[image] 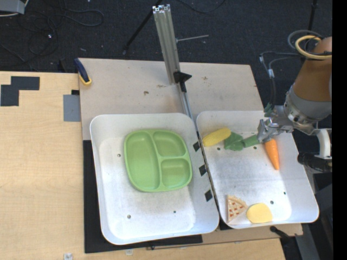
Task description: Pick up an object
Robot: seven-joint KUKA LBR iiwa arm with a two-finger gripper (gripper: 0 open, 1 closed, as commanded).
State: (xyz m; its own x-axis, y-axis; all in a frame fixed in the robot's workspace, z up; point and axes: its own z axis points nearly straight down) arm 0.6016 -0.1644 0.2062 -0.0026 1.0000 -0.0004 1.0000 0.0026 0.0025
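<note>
The gripper (267, 130) sits low over the far part of the right bin (303, 213), right at the top of the toy carrot (272, 153) and the stem end of a green leafy toy (238, 142); whether it is wide or narrow I cannot tell. This looks like the reaching or closing step, with nothing visibly lifted. The next move likely calls for a firm close on 1 item, then a straight lift. No readable writing or labels show.

The grey arm (312, 91) with its orange band reaches in from the right, wrist angled downward, the end effector (267, 130) at its lower left end.
</note>
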